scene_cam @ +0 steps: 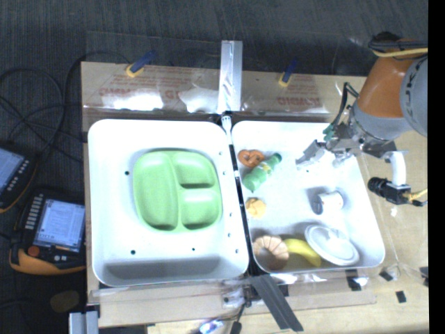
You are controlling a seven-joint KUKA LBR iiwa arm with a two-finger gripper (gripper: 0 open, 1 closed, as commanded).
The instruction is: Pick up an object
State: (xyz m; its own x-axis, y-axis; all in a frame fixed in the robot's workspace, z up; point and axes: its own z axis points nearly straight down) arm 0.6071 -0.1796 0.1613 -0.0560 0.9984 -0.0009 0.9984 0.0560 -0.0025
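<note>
The claw (321, 149) hangs over the right bin (368, 193) with nothing between its fingers; spread or not, I cannot tell. Probably it searches a target: green bottle (259, 175), white cup (329, 201), banana (303, 251). The left bin (104, 186) contains a green tray (177, 190)

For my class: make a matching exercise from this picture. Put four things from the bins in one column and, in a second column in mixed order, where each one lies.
Things:
1. green divided tray
2. green bottle
3. banana
4. gripper

Places:
A. near the front edge of the right bin, beside the white plate
B. over the back part of the right bin
C. in the middle of the left bin
D. by the divider, at the back left of the right bin

Pairs: 1-C, 2-D, 3-A, 4-B
</note>
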